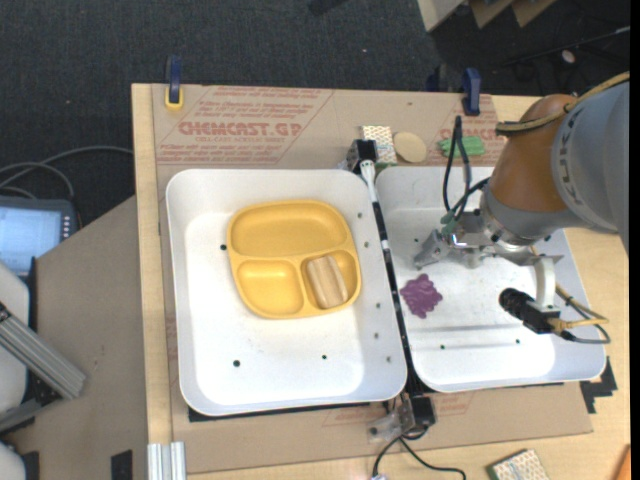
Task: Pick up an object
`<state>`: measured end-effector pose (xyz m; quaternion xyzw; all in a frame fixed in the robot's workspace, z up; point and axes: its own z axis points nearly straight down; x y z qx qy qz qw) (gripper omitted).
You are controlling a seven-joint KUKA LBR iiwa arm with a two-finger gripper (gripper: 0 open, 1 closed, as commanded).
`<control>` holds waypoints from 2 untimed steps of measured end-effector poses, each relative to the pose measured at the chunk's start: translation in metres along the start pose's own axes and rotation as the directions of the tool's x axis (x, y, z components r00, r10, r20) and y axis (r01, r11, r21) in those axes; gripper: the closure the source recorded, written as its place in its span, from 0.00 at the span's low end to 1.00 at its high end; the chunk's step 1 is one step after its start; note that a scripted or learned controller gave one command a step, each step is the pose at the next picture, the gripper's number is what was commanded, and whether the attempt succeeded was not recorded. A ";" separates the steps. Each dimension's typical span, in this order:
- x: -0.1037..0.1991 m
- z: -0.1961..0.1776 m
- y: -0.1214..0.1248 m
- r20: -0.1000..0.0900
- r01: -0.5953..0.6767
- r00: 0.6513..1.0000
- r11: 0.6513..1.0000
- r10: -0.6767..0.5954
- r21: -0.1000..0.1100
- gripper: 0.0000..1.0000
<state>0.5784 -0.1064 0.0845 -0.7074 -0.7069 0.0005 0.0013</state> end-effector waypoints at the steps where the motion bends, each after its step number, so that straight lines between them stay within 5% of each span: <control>1: 0.015 0.000 0.018 0.002 0.002 1.000 1.000 -0.002 -0.005 0.00; 2: 0.015 0.000 -0.009 0.000 0.000 1.000 1.000 0.000 0.003 0.00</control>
